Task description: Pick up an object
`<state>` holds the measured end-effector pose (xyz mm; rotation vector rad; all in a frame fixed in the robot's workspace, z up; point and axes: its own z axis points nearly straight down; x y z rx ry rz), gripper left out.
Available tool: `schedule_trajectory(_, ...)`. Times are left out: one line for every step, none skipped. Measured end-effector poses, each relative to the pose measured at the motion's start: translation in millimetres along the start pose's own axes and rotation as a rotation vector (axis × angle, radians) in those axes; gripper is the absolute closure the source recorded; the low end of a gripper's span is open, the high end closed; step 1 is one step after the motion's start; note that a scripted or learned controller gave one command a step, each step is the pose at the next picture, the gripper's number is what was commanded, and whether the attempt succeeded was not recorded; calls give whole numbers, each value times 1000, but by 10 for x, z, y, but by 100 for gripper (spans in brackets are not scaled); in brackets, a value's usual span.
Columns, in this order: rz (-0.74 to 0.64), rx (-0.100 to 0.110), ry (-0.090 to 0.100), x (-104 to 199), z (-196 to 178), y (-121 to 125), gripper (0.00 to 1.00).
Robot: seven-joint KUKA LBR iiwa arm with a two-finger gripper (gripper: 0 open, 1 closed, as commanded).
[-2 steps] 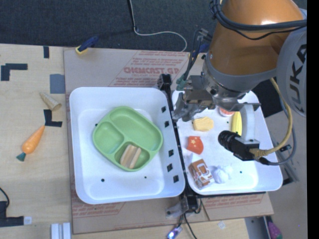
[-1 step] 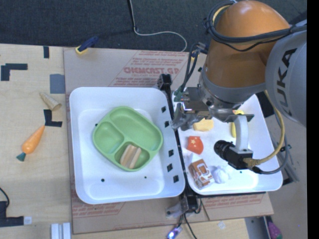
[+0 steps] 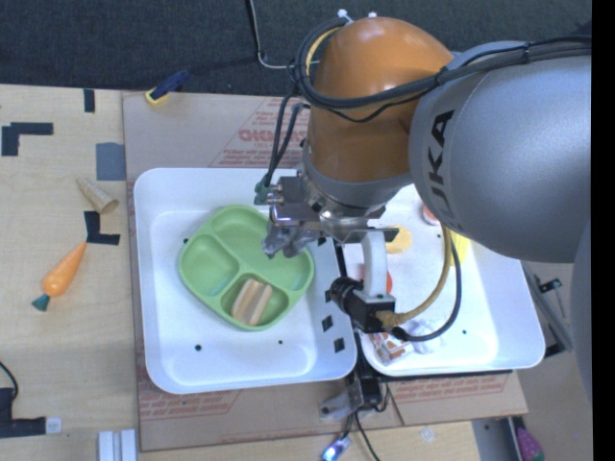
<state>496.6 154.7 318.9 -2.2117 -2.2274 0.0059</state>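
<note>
Gripper (image 3: 288, 230) sits low over the right edge of the green divided plate (image 3: 245, 267) in the left bin (image 3: 163, 353); can't tell from this angle if it's grasping anything. Tan block (image 3: 252, 300) lies in the plate's near compartment, apart from the gripper. Judgement: nothing lifted yet, grasp and raise both remain.
</note>
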Motion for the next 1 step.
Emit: schedule_trajectory(6,-13,3,-299,-1184,-137,100)
